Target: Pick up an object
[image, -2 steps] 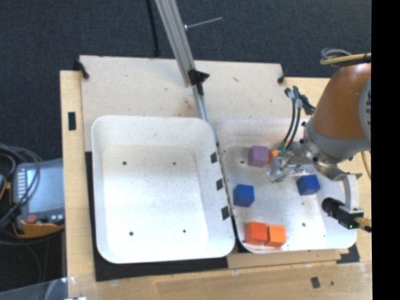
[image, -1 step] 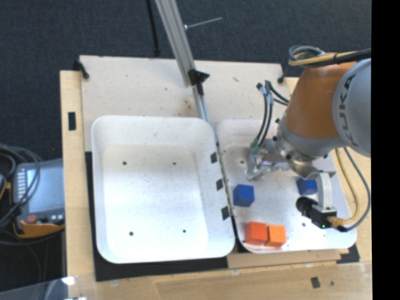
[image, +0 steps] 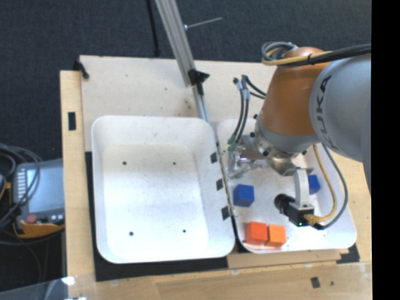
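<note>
My gripper hangs below the orange-banded wrist over the left part of the right bin, close to the wall between the bins. A blue cube lies just below it in the view, apart from it. Two orange blocks, one darker and one lighter, sit side by side at the bin's front edge. Another blue piece peeks out to the right, partly hidden behind the arm's fittings.
The left bin lies beside the right one. A slanted metal post rises behind the bins. Cables and a black fitting hang from the wrist over the right bin. A grey box stands off the bench's left.
</note>
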Motion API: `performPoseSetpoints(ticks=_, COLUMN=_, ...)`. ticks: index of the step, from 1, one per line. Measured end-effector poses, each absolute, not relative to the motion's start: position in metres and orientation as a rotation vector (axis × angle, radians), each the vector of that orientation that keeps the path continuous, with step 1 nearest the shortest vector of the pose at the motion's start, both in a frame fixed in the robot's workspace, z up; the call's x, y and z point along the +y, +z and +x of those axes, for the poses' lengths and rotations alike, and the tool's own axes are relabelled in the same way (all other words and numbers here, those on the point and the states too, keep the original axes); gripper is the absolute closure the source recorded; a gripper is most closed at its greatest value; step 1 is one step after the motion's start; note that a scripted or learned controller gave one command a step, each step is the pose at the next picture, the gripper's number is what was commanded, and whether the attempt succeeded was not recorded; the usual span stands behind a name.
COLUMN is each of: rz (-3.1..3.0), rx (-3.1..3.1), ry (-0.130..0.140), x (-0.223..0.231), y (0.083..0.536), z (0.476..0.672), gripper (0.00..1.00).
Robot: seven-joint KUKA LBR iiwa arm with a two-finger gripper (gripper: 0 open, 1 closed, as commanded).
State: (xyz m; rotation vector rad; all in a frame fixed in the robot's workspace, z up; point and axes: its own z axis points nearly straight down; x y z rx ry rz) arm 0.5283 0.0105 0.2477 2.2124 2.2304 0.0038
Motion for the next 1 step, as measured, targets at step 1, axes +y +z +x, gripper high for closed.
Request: performPoseSetpoints(ticks=1, rz=2.213, rx=2.231, ry=0.003, x=0.0585, y=0.2526, z=0.5260, gripper=1.00)
